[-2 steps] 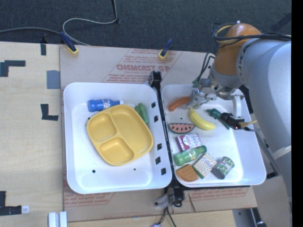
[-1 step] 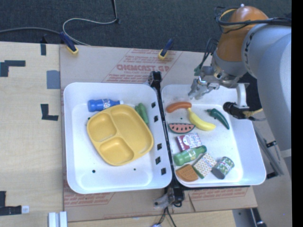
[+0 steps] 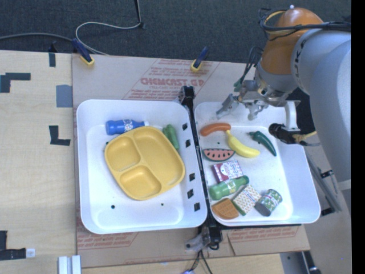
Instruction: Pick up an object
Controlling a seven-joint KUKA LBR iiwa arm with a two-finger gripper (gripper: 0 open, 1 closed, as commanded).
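Observation:
My gripper (image 3: 238, 109) hangs over the far edge of the right bin (image 3: 296, 170), fingers spread open with nothing between them. Just below it lies an orange sausage (image 3: 215, 129). A yellow banana (image 3: 242, 146) and a dark green pepper (image 3: 263, 142) lie a little nearer the front. Further forward are a watermelon slice (image 3: 218, 154), a small pink carton (image 3: 227, 170), a green bottle (image 3: 228, 187), a checkered packet (image 3: 246, 198), a waffle (image 3: 227, 209) and a small can (image 3: 268, 202).
The left bin (image 3: 91, 170) holds a yellow divided plate (image 3: 144, 161), a blue bottle (image 3: 124, 126) and a green vegetable (image 3: 170, 136). A black divider (image 3: 193, 147) runs between the bins. The arm's orange band (image 3: 288, 36) rises at the right rear.

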